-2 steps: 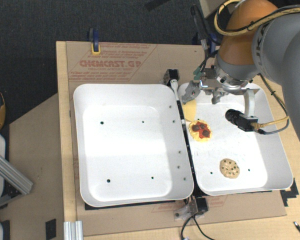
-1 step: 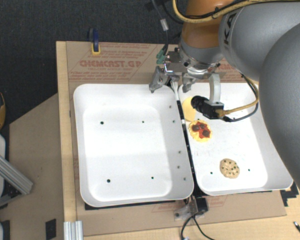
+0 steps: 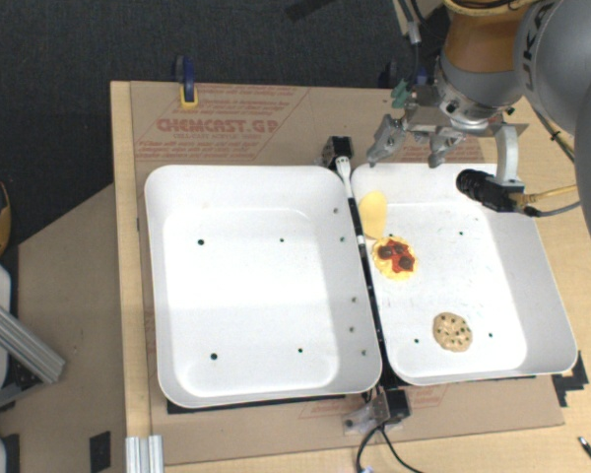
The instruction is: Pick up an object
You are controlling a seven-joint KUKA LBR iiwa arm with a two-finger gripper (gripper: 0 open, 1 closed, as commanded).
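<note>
pincer (image 3: 414, 146) spread, empty, upper right above right bin (image 3: 532, 294) | risk: flat cookie (image 3: 452, 331), pizza slice (image 3: 395, 257) hug floor; fingers may slide off, close on nothing

Two white bins (image 3: 261, 284) sit side by side. The right bin holds three food items: one yellow wedge (image 3: 373, 213) at its ten o'clock, one round piece with red topping (image 3: 395, 257) just below it, and one cookie (image 3: 452, 331) at six o'clock.

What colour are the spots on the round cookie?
Dark brown spots on the tan round cookie, lying in the right white bin; the camera view shows it best.
</note>
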